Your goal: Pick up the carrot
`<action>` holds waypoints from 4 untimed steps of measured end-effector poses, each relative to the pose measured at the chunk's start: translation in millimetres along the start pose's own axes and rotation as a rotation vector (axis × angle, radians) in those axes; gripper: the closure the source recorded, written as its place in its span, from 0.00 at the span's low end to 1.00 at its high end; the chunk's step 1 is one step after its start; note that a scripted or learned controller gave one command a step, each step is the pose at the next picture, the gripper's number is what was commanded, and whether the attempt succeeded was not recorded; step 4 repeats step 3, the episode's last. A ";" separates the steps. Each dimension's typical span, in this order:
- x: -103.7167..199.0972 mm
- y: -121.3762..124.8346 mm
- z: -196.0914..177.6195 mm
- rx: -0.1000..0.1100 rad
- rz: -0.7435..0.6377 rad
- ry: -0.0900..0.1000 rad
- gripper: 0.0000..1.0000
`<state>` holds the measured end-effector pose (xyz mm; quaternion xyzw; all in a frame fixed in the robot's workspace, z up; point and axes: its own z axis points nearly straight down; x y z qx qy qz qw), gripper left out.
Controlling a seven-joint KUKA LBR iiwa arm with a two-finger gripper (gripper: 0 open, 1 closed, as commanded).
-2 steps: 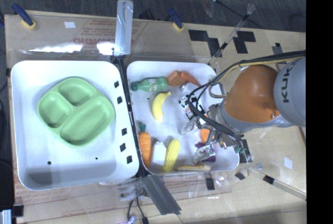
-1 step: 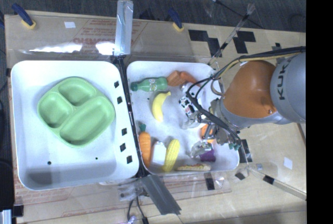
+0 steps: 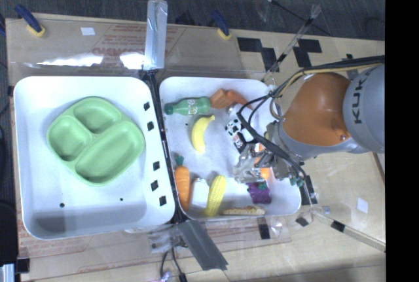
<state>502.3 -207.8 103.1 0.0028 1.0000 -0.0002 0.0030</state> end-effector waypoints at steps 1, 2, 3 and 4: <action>24.4 43.0 -58.4 0.000 0.200 0.004 1.00; 22.5 43.7 -68.4 0.001 0.193 0.001 1.00; 20.7 44.3 -78.5 0.002 0.187 -0.001 1.00; 20.7 44.3 -78.5 0.002 0.187 -0.001 1.00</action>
